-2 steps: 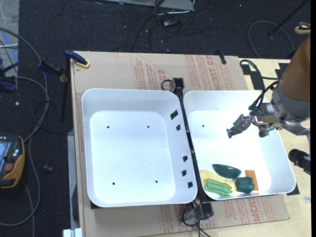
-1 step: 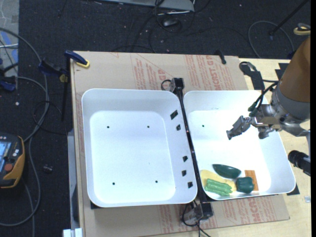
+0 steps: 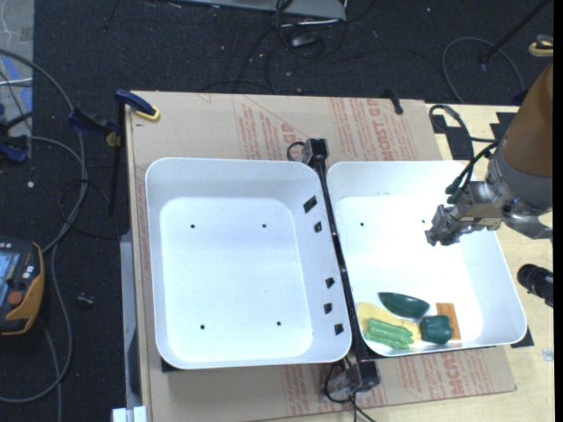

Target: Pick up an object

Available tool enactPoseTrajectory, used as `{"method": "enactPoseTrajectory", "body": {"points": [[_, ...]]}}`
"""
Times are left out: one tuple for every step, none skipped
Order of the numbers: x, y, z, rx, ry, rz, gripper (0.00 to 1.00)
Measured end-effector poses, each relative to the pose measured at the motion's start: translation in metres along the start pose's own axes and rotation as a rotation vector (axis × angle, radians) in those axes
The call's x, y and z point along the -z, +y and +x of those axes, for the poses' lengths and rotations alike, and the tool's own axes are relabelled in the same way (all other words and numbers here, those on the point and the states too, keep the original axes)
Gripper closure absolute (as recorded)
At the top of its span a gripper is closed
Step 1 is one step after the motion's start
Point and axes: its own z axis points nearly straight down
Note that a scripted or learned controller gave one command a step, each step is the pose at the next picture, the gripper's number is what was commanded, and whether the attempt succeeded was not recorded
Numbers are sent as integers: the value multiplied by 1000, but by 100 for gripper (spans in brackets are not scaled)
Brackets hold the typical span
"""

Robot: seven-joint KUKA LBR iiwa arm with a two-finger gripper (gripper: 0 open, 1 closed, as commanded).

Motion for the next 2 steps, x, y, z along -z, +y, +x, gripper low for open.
{"method": "enactPoseTrajectory", "body": {"points": [[-51, 91, -7, 1, 0, 6, 100], [77, 49, 31, 3, 1, -12, 100]]}}
